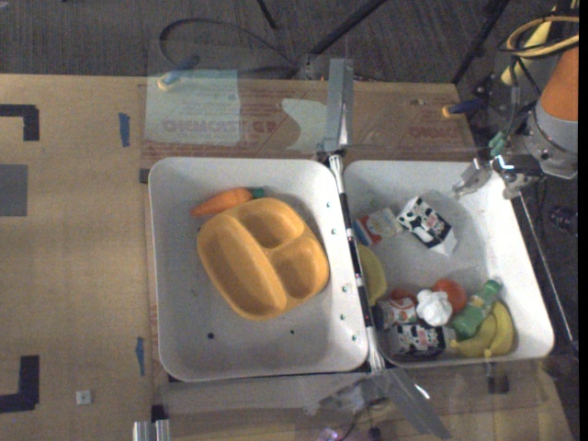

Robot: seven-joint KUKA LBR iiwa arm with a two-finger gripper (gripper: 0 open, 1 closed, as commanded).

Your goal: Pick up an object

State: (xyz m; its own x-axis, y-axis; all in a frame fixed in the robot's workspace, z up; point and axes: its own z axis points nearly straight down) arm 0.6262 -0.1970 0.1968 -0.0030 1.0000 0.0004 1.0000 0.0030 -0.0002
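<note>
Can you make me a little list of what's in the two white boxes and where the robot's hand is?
left bin: yellow divided tray, with a toy carrot touching its far edge
right bin: cow-print carton near the far side; bananas, green bottle, a second cow-print carton and small toys piled at the near edge
arm: reaches in from the right
end effector: over the right bin's far right corner, nothing seen between its fingers
</note>
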